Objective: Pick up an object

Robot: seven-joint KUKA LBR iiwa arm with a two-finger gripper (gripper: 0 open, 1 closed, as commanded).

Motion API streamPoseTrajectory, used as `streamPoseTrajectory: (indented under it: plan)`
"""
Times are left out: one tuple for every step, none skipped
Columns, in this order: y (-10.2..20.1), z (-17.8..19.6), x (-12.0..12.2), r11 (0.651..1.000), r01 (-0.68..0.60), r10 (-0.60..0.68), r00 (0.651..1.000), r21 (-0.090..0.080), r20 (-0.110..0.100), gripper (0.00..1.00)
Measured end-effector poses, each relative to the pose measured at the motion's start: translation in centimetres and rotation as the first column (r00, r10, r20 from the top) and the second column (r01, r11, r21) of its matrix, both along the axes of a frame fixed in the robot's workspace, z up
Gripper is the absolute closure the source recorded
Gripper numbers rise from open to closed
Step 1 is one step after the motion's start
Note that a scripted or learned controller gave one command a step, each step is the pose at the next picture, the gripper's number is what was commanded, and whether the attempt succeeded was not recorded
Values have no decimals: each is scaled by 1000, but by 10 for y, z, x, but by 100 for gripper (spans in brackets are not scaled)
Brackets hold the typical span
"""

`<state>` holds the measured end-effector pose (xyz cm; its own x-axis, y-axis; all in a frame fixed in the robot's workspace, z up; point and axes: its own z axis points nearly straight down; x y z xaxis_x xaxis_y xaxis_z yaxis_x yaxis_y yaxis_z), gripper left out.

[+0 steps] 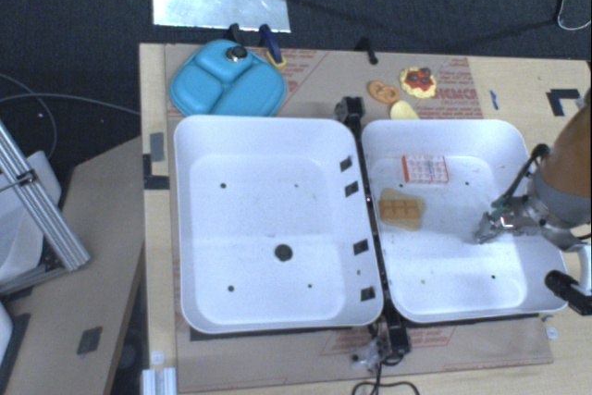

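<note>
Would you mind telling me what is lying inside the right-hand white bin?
Inside the right bin lie a waffle-like toy and a red-printed card. The hand hovers low there; anything beneath the arm is hidden.

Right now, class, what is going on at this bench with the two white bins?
A grey robot arm reaches into the right bin from the right, its gripper low over the bin floor. Nothing shows between its fingers. A tan waffle-like piece and a red-printed card lie in that bin, apart from the gripper. A blue divided plate sits on the bench behind the left bin.
</note>
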<state>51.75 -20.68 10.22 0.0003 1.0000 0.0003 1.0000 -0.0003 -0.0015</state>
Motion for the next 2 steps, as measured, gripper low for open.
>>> streamPoseTrajectory:
  plan:
    - [0, -12, -24, 1000, -1, 2, 1000, -7, 24, 100]
    - [27, -14, 21, 1000, -6, 6, 1000, -7, 12, 100]
